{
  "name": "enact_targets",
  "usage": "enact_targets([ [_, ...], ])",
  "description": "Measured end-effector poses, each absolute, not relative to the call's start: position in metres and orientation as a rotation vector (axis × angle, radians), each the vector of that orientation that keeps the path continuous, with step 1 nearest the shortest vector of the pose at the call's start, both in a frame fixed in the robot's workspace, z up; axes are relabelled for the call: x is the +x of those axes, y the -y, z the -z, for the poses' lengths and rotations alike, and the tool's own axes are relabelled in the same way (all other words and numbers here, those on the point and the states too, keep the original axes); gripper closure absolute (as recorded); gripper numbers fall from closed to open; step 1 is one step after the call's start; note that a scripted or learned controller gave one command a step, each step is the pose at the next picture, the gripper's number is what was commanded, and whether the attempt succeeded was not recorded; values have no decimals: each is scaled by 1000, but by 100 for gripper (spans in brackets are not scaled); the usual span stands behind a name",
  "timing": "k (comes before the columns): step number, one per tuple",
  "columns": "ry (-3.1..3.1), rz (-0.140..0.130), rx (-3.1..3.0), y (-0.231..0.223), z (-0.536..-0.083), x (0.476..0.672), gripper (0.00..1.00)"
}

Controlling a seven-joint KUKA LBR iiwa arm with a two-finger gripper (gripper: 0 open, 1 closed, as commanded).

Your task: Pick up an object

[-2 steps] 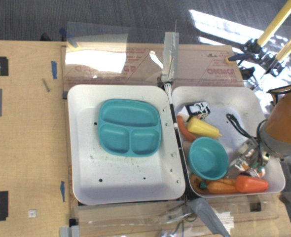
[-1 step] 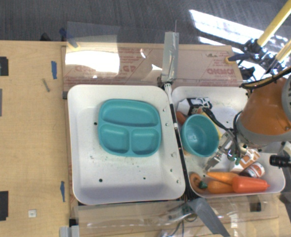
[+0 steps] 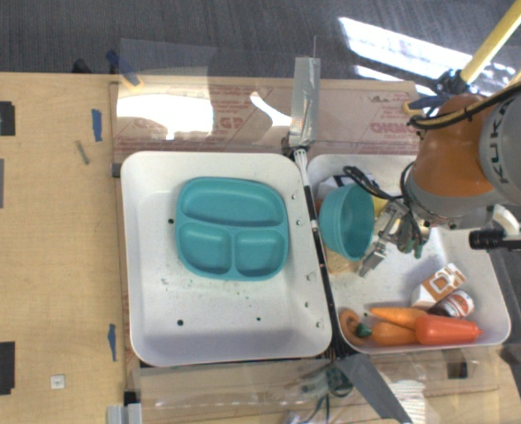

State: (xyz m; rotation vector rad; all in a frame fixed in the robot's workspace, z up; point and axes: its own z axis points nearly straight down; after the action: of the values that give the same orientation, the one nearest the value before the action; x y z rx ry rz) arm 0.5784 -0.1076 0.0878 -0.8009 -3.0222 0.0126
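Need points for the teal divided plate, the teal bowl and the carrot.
Teal divided plate (image 3: 232,229), camera view, centre ridge where its compartments meet.
Teal bowl (image 3: 347,221), camera view, inner wall of the tilted bowl.
Carrot (image 3: 428,328), camera view, middle of the orange body.

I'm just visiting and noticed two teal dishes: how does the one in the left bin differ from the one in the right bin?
The teal divided plate lies flat in the left bin, alone; the teal bowl is tipped on its side in the right bin, beside the gripper. The plate is wide, shallow, with three compartments; the bowl is smaller, deeper, undivided. Both share the same teal colour.
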Motion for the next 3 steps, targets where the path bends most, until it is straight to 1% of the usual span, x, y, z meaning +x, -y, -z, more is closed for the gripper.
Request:
enact_targets([
  [1, 2908, -27, -827, 121, -77, 620, 0],
  [2, 2943, -39, -840, 127, -89, 626, 100],
  [3, 3062, 7, -761, 46, -189, 654, 100],
])
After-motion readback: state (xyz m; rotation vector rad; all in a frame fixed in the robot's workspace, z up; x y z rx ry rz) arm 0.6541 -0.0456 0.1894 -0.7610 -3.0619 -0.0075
